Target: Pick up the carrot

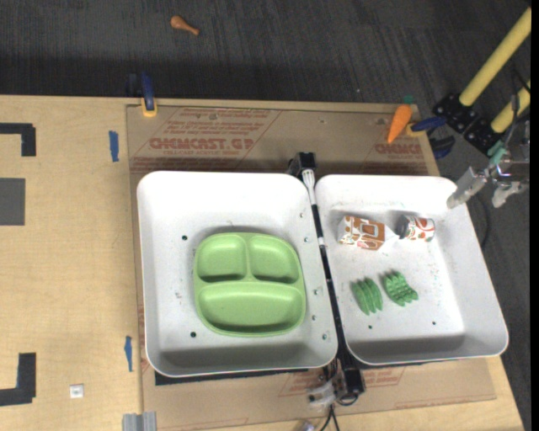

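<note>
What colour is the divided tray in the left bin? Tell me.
Light green tray, camera view.

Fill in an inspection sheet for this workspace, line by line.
Surface: wooden bench bearing two white bins, left bin and right bin, on a cardboard sheet.
Job's things: carrot not certain; an orange tapered piece lies on the dark floor beyond the bench.
Clutter: green divided plate in the left bin; two orange-and-white items and two green ribbed pieces in the right bin.
Grippers: pincer at the right bin's far right corner.
Cables: yellow tube at upper right; wires at the front edge.
Surroundings: dark floor; blue clamps.
</note>
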`<state>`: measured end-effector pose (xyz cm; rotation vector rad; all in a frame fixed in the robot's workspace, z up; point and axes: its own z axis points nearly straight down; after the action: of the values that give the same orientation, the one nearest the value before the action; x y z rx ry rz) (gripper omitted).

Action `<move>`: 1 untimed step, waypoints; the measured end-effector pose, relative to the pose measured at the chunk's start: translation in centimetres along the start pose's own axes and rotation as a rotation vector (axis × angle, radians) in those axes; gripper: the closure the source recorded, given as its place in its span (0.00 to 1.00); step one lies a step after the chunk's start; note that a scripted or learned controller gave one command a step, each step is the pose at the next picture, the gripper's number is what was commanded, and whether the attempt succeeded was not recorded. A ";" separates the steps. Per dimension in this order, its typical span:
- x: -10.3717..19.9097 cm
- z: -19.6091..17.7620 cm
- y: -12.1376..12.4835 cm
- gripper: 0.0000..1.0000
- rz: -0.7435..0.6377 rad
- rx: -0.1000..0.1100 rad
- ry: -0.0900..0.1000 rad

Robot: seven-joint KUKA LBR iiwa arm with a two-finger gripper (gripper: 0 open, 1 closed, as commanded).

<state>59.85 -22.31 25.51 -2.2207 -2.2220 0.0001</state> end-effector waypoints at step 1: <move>0.0 3.3 0.2 0.00 -0.115 0.001 0.001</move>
<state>60.05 -22.32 22.16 -2.0882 -2.3457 0.0004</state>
